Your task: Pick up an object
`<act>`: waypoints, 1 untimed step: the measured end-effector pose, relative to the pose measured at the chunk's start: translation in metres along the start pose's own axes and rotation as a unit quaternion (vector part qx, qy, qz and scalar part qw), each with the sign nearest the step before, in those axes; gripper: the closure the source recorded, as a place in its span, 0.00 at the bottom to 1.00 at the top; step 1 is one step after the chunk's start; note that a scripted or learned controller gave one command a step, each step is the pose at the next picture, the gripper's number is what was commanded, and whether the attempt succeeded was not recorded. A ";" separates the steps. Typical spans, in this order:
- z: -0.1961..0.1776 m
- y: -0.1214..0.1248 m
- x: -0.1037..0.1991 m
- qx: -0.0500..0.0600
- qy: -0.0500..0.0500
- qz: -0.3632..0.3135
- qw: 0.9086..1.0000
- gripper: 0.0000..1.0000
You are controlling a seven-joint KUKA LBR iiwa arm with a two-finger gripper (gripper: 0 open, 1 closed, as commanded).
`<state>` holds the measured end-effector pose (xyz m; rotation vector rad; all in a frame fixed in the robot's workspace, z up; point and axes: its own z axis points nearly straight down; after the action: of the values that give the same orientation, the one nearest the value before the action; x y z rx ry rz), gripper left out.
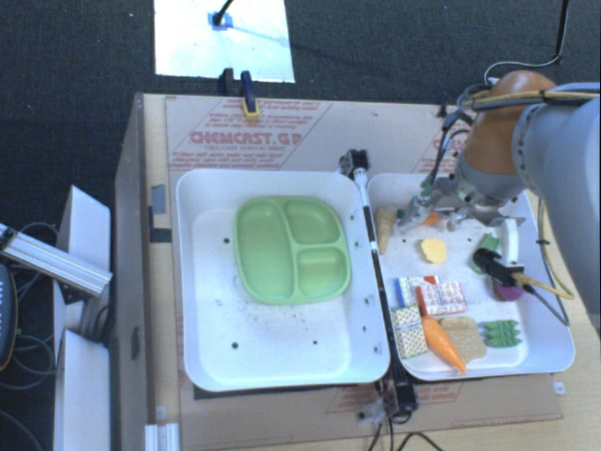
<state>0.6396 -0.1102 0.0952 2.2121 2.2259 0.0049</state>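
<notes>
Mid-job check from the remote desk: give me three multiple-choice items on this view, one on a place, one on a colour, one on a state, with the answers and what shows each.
1. Where does the green divided plate lie?
A. in the left bin
B. in the right bin
C. on the cardboard behind the bins

2. What colour is the carrot-shaped toy near the right bin's front edge?
A. blue
B. orange
C. white

3. How does the tool stand?
A. raised high over the left bin
B. parked outside both bins
C. low over the back of the right bin, by a small orange piece

Answers: 1 A, the plate lies alone on the left bin's floor. 2 B, its body is plainly orange. 3 C, the wrist reaches in from the right and the tool sits just above that piece, with the yellow piece just in front.
</notes>
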 end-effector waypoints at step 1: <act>0.011 -0.056 -0.007 0.002 0.000 0.002 1.000 0.00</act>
<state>0.5840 -0.1172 0.0844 2.2196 2.2226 0.0000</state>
